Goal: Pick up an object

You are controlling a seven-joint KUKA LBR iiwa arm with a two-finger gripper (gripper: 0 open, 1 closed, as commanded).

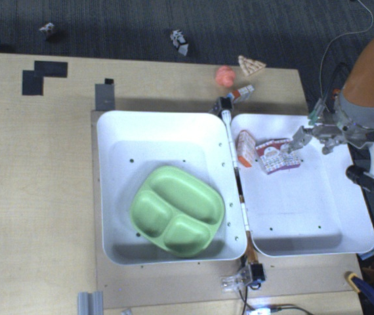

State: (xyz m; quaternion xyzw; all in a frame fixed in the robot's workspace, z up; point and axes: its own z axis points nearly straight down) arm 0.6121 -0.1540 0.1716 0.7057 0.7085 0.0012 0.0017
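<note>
Tan bench (36, 176), dark carpet (141, 8) along the top, green dish (177, 209) in left bin (118, 133), small packets (269, 155) upper left of right bin (305, 209), gripper (298, 141) touching them, grip cannot tell

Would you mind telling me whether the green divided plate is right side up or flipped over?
Right side up: the green divided plate shows its three hollow compartments facing the camera, lying in the left bin.

Two white bins (108, 176); one green divided plate (177, 209); two small packets (277, 156); one orange ball (225, 76).
</note>
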